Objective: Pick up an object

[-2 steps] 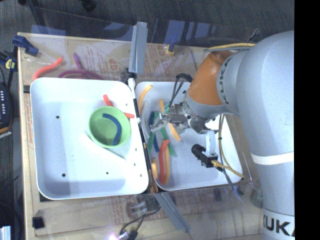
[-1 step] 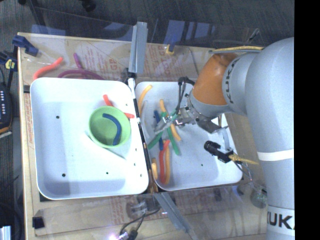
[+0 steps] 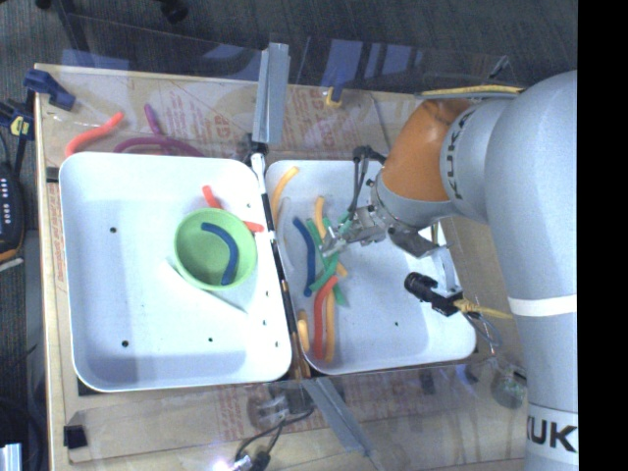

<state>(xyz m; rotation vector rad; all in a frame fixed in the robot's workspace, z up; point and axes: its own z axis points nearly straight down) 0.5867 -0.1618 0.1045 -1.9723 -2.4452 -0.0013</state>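
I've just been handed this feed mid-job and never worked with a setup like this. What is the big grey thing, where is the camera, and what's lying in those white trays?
The camera sits above a bench and looks down at a slant. The big grey shape with the orange band is a robot arm reaching in from the picture's right. At its end is a small claw, low over the right bin.

That bin holds a heap of bendy strips: blue, green, orange and yellow. The claw is down among them, but I cannot tell from this view whether it grips one.

The left bin holds a green bowl with a blue strip curled inside and a red strip beside it. Behind the bins, an orange strip and a purple one lie on the bench.
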